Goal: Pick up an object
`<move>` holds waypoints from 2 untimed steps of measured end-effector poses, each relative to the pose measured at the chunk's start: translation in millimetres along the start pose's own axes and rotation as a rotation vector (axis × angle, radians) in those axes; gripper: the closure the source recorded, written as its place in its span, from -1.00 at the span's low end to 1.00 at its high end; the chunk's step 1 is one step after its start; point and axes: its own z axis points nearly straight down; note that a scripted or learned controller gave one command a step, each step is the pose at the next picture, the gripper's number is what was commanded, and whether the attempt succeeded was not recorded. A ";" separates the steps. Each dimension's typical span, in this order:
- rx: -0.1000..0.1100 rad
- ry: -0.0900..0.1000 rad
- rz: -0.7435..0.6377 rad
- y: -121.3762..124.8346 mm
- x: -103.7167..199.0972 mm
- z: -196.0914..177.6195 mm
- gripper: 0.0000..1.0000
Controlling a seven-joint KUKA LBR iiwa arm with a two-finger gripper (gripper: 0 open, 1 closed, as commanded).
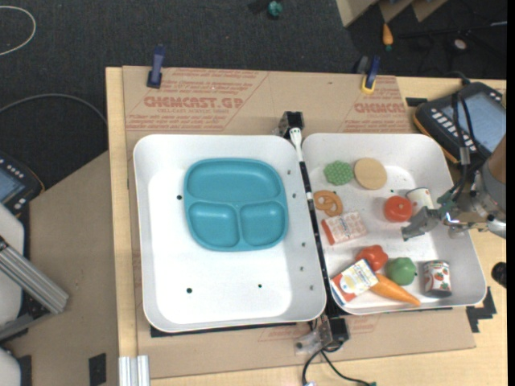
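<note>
The gripper [420, 220] hangs over the right part of the right white bin [451, 171]. Its dark fingers stand apart and nothing is between them. They point toward the left, to the round red plastic tomato [397, 208], which lies just beside the fingertips and seems the most probable thing to pick.

I judge this tomato to be a light, hollow toy with a stiff shell and a smooth skin. It can roll or slip away if the fingers close off the centre, so the hold should be across its widest part, from two opposite sides.

Near it, to the left, lie a small red and white packet [344, 228] and a brown pretzel [328, 203]. Both are flat and low, so they are harder to take from above. Farther back are a green bumpy disc [339, 173] and a tan round cookie [370, 174].

In front lie a small tin can with a red label [436, 277], a green round vegetable [401, 269], an orange carrot [394, 290], a red pepper [372, 257] and a white carton [355, 280], all close together, some touching.

The left white bin [161, 232] holds a teal divided plate [236, 203]. Both bins stand on the wooden counter [201, 99].
</note>
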 end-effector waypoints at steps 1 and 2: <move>-0.022 -0.002 -0.008 2.3 55.1 -176.6 -1.00; -0.023 -0.001 -0.008 3.0 109.9 -330.9 -1.00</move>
